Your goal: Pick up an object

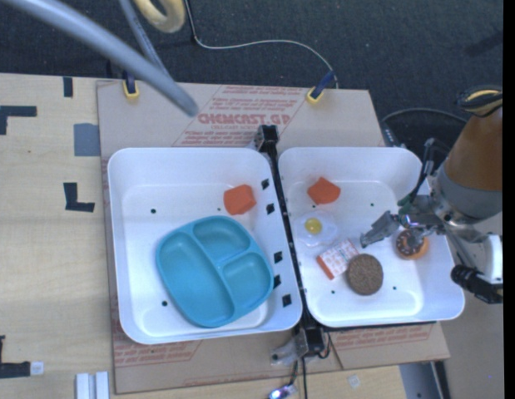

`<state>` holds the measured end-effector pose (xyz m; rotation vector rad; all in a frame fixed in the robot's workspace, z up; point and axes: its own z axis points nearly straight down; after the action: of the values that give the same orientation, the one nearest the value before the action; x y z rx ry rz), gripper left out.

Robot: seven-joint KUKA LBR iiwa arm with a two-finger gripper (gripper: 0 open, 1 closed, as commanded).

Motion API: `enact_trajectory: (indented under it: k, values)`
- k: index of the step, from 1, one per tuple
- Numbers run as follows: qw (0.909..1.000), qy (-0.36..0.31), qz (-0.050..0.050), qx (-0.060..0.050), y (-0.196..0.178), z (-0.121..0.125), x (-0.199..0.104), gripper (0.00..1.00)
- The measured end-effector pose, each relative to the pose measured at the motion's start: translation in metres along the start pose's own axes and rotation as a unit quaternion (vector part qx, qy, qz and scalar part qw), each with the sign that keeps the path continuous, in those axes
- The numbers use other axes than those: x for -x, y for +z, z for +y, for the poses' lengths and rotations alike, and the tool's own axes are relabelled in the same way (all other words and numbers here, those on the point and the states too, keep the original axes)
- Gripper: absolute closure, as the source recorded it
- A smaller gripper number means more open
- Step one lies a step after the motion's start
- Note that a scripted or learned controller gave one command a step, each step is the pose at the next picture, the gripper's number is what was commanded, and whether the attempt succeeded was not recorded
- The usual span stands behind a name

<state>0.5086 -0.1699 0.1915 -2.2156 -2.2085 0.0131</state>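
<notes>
My gripper (397, 227) hangs low over the right side of the right bin (382, 160), below the grey wrist and its orange band. A small brown and orange ring-shaped object (408, 245) lies right under it, partly covered by the gripper. Further left in that bin are a brown round disc (365, 273), a red and white packet (335, 260), a clear piece with a yellow centre (313, 227) and an orange block (324, 191).
The left bin (136, 173) holds a blue divided plate (213, 269) and another orange block (239, 198). A black divider (279, 223) runs between the bins. A grey hose (91, 27) crosses the top left, above the bench.
</notes>
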Motion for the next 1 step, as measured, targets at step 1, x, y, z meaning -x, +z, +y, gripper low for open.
enact_trajectory:
  k: [1]
  values:
    - [1.0000,-0.002,-0.001,0.007,-0.0069,0.0032,-0.0005,0.00]
